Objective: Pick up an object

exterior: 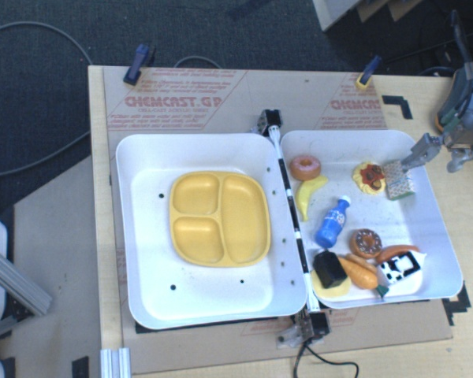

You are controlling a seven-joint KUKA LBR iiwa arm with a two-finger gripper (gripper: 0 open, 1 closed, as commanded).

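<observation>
Right-hand shallow white bin (437, 211) holds a scatter of small toy foods. Left white bin (134, 211) carries a yellow three-compartment plastic tray (221, 217).

Gripper (416, 154) sits at the right bin's upper right edge, above a small grey speckled block (398, 182). Jaw state: cannot tell; nothing visibly between them.

Candidates in the right bin:
- Blue plastic bottle with white cap (332, 222), lying tilted mid-bin, clear of its neighbours. Likely light, rigid, smooth; may roll or slip. Best taken across the body, at right angles to its long axis.
- Pink-frosted toy doughnut (305, 166) and yellow toy banana (308, 193), near the divider; low and flat, harder to pinch.
- Red-and-yellow toy pizza piece (370, 177), just beside the grey block.
- Lower cluster: brown doughnut (366, 242), orange carrot (359, 272), black block (329, 268), touching or overlapping; crowded.

Judgement: the bottle offers the cleanest hold.
</observation>
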